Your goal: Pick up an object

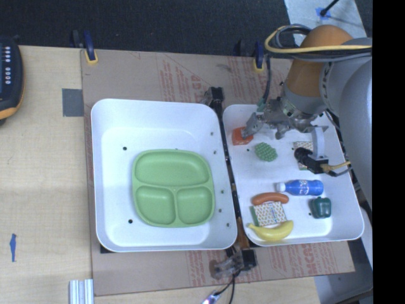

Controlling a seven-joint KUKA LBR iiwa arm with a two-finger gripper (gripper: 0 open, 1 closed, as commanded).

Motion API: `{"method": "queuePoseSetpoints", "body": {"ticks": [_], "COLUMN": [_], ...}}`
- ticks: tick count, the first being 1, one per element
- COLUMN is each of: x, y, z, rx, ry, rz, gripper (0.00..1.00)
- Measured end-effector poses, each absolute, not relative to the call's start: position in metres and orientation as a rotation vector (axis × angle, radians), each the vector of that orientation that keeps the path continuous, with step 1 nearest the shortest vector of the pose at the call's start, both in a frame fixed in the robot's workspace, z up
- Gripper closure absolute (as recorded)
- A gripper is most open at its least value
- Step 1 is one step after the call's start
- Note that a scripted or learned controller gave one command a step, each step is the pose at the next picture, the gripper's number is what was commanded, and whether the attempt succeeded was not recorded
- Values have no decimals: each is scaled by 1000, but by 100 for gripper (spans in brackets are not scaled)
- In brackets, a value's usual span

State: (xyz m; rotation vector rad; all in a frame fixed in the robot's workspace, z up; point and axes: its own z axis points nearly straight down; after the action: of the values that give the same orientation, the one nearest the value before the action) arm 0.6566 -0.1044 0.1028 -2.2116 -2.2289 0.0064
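A slanted overhead look at a tan counter (44, 189) covered in its middle by a sheet of brown cardboard (158, 75), on which two shallow white bins sit side by side. The left bin (107, 125), at the centre of the frame, holds a pale green divided plate (172, 187) with three compartments, lying flat. The right bin (345, 223) holds a scatter of small objects: an orange-red piece (240, 136) at its upper left corner, a green knobbly ball (266, 151) just below and right of it, a blue and white bottle (300, 187) lying on its side near the middle, a dark green block (321, 207) to the bottom right of the bottle, a sausage-like red item (269, 199), a patterned packet (270, 214) beneath that, and a yellow banana (272, 232) along the bin's lower edge. The grey arm (345, 87) with its orange band (314, 59) enters from the upper right, and its gripper (262, 124) hangs low over the upper part of the right bin, close beside the orange-red piece (whether they touch cannot be told). Nothing can be seen between the fingers, and their spread is not clear enough to tell. A dark device with an orange rim (9, 75) lies at the frame's left edge.
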Motion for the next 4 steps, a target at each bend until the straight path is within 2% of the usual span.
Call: {"method": "queuePoseSetpoints", "body": {"ticks": [1, 2, 3, 4], "x": [595, 657, 554, 618], "y": [-140, -100, -176, -91], "z": [92, 92, 92, 92], "rx": [-2216, -2215, -2216, -2213], "ry": [-2224, -2225, -2222, -2228], "rz": [6, 2, 6, 3], "gripper": [0, 0, 0, 0]}}
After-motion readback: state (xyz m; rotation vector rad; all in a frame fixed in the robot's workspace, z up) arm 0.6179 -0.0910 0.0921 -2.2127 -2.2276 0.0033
